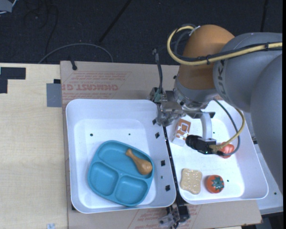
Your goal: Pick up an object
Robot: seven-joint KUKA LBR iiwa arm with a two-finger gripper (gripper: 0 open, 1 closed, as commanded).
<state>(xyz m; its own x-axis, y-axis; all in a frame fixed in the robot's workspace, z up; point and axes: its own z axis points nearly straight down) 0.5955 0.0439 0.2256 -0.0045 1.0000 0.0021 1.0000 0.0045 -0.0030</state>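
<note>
The tool [168,112] is seen low over the divider between the bins, at nine o'clock of the small card [182,130]; its state cannot be told. Toast [191,181] and tomato [215,183] are found at six o'clock, in the right bin [250,175].

- Left bin [81,128], white and shallow, sits on the worktop [24,142], touching the right bin [250,175] along the middle divide.
- A cardboard sheet [109,82] with red print lies under both bins.
- Grey patch [53,94] and black shapes [7,78] mark the pale wood.
- Dark floor [86,18] behind, cables trailing across it.
</note>
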